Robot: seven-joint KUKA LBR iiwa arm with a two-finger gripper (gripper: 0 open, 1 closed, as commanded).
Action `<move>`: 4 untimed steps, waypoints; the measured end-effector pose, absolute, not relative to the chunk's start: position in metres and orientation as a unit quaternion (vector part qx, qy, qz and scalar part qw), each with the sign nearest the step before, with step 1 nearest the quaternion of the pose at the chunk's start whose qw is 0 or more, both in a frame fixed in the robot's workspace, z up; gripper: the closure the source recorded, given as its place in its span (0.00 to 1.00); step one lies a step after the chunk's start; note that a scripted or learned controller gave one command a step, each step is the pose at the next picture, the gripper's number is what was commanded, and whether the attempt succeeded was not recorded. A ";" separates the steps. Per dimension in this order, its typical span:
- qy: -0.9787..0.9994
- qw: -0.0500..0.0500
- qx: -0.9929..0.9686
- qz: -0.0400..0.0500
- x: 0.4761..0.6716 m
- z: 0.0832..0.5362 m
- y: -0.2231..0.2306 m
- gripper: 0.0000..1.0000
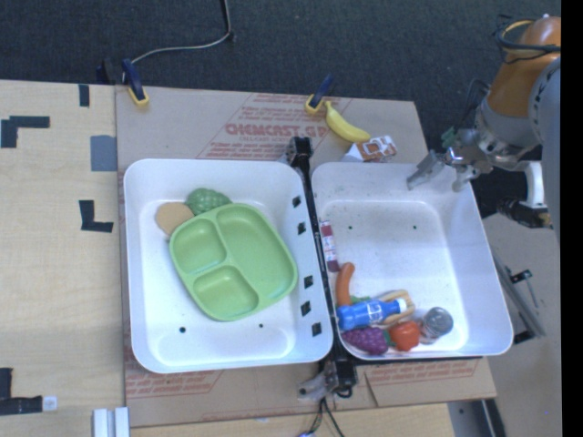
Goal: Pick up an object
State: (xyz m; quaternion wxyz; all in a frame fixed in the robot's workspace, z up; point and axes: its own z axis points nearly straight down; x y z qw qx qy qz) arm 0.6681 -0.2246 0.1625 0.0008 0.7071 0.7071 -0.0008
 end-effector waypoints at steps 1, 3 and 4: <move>0.708 0.001 0.707 -0.002 0.669 0.172 -0.224 1.00; 0.708 0.000 0.706 -0.001 0.668 0.189 -0.175 0.00; 0.708 -0.001 0.706 -0.001 0.565 0.184 -0.090 0.00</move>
